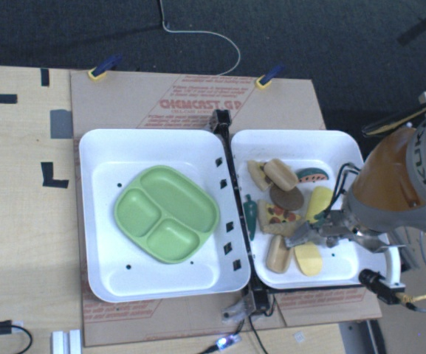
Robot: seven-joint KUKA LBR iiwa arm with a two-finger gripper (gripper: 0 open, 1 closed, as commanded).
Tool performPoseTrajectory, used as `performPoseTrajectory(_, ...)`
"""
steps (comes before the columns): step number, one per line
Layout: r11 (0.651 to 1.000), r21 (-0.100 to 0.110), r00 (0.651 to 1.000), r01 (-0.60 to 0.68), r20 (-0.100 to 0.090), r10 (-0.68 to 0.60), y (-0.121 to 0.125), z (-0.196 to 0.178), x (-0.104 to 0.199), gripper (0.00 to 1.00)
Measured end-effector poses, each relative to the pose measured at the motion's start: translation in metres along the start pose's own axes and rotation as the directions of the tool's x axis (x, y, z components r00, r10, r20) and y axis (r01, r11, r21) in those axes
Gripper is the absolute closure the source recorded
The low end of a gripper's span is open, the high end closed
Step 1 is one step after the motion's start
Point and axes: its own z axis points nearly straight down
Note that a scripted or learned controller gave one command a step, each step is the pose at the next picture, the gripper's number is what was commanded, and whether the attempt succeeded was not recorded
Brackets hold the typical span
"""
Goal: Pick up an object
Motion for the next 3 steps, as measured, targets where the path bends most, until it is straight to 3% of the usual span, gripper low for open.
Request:
performPoseTrajectory(1, 1.000, -0.011, 1.000, 0.000, 0.005, 0.000, 0.005, 0.019, 0.046, 0.00)
performPoseTrajectory(2, 1.000, -0.010, 1.000, -0.001, 0.007, 0.001, 0.002, 0.005, 0.066, 0.00)
performPoseTrajectory(3, 1.000, -0.014, 1.000, 0.002, 0.004, -0.002, 0.002, -0.084, 0.091, 0.00)
